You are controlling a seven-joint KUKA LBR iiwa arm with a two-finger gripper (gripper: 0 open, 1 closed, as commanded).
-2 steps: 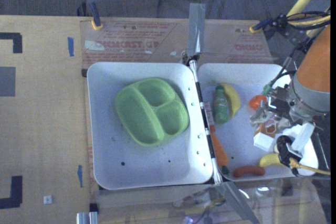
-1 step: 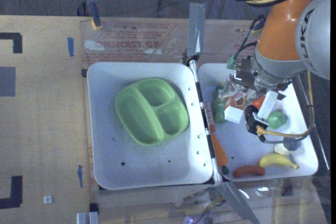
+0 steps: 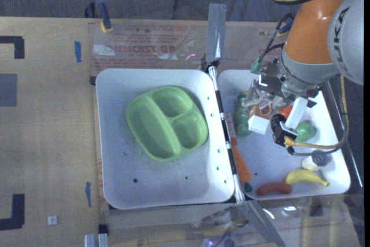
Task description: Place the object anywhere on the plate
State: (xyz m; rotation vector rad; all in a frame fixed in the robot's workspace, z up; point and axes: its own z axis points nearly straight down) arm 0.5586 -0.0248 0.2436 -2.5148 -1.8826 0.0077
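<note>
Bins: two white bins are seen side by side, left bin (image 3: 110,142) and right bin (image 3: 260,159).
Plate: one green plate (image 3: 166,122) with three compartments, placed mid-left bin, bare floor all round.
Right bin contents: one banana (image 3: 306,177), one carrot (image 3: 240,165), one red sausage (image 3: 274,188), one green bottle (image 3: 241,118) (others are hidden by the arm).
Banana axis: laid roughly left-right, near the front edge.
Gripper (image 3: 263,110): lowered over the clutter; its opening cannot be told.

Left bin (image 3: 115,182): green divided plate (image 3: 167,122), nothing on it. Right bin (image 3: 260,165): hand (image 3: 263,102) low among items; green bottle (image 3: 242,118), carrot (image 3: 241,163), banana (image 3: 306,177), red sausage (image 3: 273,188). Fingers obscured.
</note>
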